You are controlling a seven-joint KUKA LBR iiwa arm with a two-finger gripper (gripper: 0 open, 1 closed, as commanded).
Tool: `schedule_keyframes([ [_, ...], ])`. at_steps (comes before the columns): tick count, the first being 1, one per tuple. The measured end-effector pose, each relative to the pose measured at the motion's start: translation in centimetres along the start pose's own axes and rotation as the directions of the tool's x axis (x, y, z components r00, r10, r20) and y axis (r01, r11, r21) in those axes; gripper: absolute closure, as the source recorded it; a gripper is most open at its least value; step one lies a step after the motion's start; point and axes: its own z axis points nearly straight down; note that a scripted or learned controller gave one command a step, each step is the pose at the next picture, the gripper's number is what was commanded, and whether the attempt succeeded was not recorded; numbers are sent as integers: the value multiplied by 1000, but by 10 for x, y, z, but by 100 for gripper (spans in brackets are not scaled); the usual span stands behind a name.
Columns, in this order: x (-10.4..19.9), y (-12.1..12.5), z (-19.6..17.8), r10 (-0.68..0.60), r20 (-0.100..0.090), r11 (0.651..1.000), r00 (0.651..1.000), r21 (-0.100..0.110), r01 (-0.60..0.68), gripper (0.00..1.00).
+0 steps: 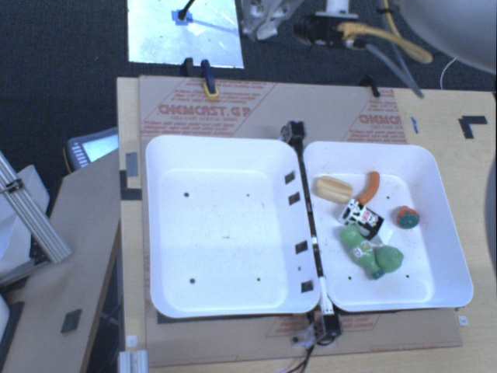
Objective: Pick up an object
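Two white bins side by side. The right bin (435, 208) holds a tan bread-like piece (332, 188), an orange sausage-like piece (371, 186), a black-and-white object (362, 217), a green soft toy (371, 251) and a small green-orange object (407, 217), clustered centrally. The left bin (221, 224) lies alongside.

The toys (365, 224) all lie in the right bin (446, 231) (clustered toward its middle), beside the left bin (225, 224).

1 fixed camera looks down at a slant on 2 bins (225, 150).
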Motion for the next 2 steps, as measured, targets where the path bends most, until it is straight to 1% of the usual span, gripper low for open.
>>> schedule_keyframes([
  [1, 25, 15, -4, -2, -2, 1000, 1000, 0, 2, 100],
  [2, -22, -98, 91, 3, 3, 1000, 1000, 16, -3, 100],
])
